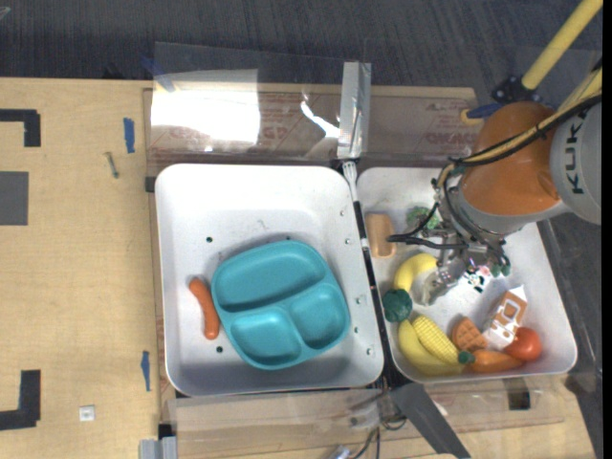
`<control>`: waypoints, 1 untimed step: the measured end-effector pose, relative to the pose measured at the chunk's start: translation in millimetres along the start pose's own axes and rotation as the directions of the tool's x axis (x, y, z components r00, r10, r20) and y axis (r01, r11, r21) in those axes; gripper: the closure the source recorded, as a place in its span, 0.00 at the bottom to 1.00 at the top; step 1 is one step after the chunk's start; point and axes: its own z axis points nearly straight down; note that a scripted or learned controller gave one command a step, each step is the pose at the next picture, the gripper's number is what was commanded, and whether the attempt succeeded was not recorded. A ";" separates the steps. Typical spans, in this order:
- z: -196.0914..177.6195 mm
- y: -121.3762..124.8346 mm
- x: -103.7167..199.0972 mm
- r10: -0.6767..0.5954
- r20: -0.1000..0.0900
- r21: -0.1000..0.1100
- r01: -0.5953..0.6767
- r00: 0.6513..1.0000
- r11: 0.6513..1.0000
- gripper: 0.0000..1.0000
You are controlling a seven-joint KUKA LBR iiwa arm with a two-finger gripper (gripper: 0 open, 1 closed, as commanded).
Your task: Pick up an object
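The right bin holds several toy foods: a yellow lemon, a green broccoli piece, a yellow corn cob lying on a banana, an orange carrot, a red tomato, a white and orange carton and a tan block by the bin's left wall. My gripper hangs low over the middle of this bin, just right of the lemon. The orange wrist band covers the bin's upper part.
The left bin carries a teal divided plate and an orange sausage at the plate's left. A clear plastic divider stands behind the bins. Wooden bench surface spreads to the left.
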 end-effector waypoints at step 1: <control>0.5 0.8 -8.1 0.067 -0.002 -0.002 -0.067 0.998 0.998 0.00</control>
